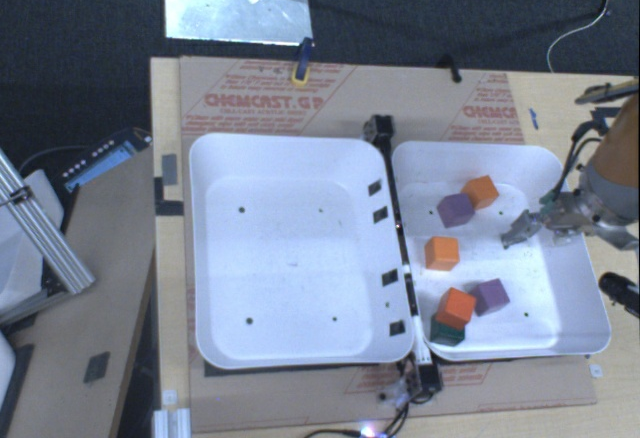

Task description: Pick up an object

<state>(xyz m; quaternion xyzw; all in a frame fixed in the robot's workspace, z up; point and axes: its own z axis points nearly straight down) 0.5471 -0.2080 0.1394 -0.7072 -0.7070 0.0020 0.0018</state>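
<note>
Gripper (522,229), its spread unreadable, hangs over the right bin (585,321) at its 3 o'clock side, nothing visibly between its tips, presumably poised to descend on the loose blocks: orange block (442,252) toward 9 o'clock.

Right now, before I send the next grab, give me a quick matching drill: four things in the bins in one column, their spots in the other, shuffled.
Things:
1. green block
2. gripper
3. left bin
4. purple block beside an orange block

Places:
A. far part of the right bin
B. under an orange block, near edge of the right bin
C. holds no blocks
D. over the right bin's right side

Pairs: 1-B, 2-D, 3-C, 4-A
</note>
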